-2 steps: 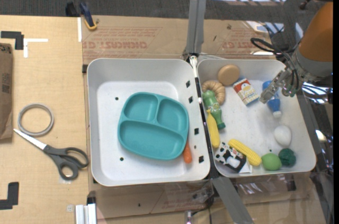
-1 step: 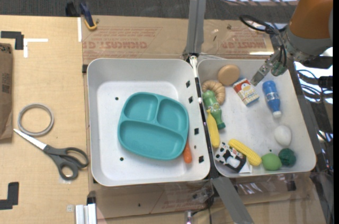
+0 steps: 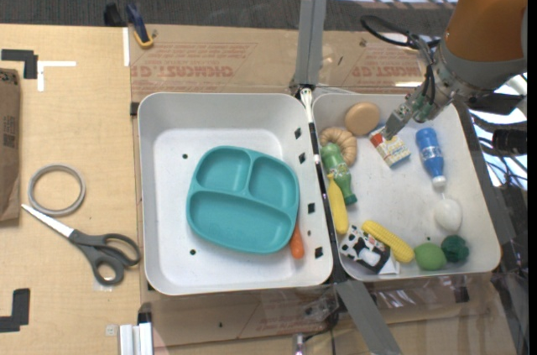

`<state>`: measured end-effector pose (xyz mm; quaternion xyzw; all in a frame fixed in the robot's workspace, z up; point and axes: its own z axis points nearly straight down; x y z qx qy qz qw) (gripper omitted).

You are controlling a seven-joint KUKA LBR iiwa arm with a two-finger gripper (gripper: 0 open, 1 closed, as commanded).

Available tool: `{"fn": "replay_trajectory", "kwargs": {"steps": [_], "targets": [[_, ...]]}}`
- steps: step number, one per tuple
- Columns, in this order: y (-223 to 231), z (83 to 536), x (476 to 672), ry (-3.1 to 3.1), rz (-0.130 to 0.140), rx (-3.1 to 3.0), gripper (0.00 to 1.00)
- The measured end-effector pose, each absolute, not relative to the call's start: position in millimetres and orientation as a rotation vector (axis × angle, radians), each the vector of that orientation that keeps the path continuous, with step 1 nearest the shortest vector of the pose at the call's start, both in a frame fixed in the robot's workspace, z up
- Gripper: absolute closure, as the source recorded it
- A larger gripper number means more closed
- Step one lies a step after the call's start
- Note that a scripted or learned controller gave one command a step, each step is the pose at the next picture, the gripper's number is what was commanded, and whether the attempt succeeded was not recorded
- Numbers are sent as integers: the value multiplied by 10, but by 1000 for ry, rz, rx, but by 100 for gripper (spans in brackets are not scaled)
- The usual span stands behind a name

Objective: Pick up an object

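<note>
- Gripper [image 3: 394, 127] first: we see it low in the right bin [image 3: 478, 177], near the bin's back half, its dark fingertip end touching or just above a small red-and-white box [image 3: 391, 149].
- We cannot tell how its fingers stand; they are narrow and dark against the box, and we see nothing clearly between them.
- We therefore judge that nothing is picked up so far: every item we can make out lies on a bin floor.
- Closest candidates sit around the tool: the small box right under it, a tan round bun-like item [image 3: 362, 118] just to its left, and a blue bottle with a white cap [image 3: 430, 154] just to its right.
- Further off in the same bin we find a croissant-shaped pastry [image 3: 339, 140], a green bottle-like toy [image 3: 338, 171], a corn cob [image 3: 336, 206], a banana [image 3: 388, 240], a black-and-white patterned piece [image 3: 362, 248], a lime-green ball [image 3: 430, 255], a dark green lump [image 3: 455, 247] and a white egg-like thing [image 3: 447, 214].
- In the left bin [image 3: 159, 177] we see a teal divided plate [image 3: 243, 199] with a small carrot [image 3: 296, 243] at its edge, well apart from the arm.
- What we judge is left: close on one item, most likely the box, and lift it clear of the bin floor.
</note>
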<state>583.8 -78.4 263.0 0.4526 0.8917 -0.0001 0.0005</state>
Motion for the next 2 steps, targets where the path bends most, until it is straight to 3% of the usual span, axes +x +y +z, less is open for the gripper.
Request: {"fn": "replay_trajectory", "kwargs": {"steps": [1,2], "targets": [[-459,1907,5074,2678,-3,1645,100],[-462,1907,5074,2677,-3,1646,0]]}}
